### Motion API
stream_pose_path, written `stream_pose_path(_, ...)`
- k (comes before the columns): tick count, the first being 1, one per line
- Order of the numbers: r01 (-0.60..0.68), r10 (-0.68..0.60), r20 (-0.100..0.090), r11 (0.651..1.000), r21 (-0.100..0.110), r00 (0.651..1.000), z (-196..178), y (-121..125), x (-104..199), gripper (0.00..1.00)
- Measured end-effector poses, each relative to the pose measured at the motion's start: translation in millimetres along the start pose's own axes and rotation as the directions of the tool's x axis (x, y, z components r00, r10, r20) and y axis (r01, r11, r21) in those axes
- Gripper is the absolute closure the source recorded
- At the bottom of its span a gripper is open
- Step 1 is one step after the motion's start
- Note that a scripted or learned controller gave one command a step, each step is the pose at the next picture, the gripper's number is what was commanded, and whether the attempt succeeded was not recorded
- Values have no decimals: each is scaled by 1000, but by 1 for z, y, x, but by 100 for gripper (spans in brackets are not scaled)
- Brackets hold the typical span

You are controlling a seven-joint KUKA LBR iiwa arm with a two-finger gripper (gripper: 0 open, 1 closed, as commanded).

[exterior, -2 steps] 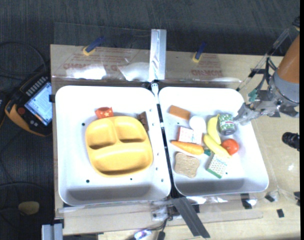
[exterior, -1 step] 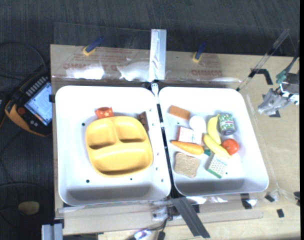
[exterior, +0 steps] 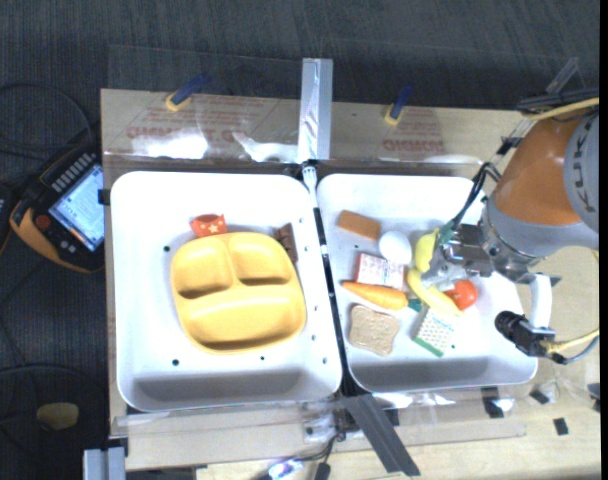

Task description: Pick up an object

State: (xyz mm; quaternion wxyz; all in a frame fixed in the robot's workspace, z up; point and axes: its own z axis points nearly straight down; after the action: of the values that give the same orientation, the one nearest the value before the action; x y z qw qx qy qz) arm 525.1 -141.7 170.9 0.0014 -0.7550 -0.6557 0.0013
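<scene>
The only legible marking is the partial lettering "KU" on the arm's orange band point(exterior: 556, 173), cut off at the frame's edge.

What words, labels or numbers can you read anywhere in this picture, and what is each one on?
"KU": large dark letters on the grey arm at the right edge, cut off by the frame.
Faint reddish print on the clear sheet behind the bins: too blurred to read.
Lit screen of the handheld pendant on the floor at left: too small to read.
Pink-and-white packet in the right bin: print too small to read.
</scene>
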Motion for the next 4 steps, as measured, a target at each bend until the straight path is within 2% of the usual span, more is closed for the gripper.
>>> stream_pose_path(1,0,0,0,1000,-1,1000,0,0,0,0)
stream_pose_path(2,139,-139,0,990,-3,990,74,13,25,0)
stream_pose_path(3,138,-138,-1,990,-1,990,66,13,24,100)
stream_pose_path(4,389,-389,1,921,-1,921,77,32,52,100)
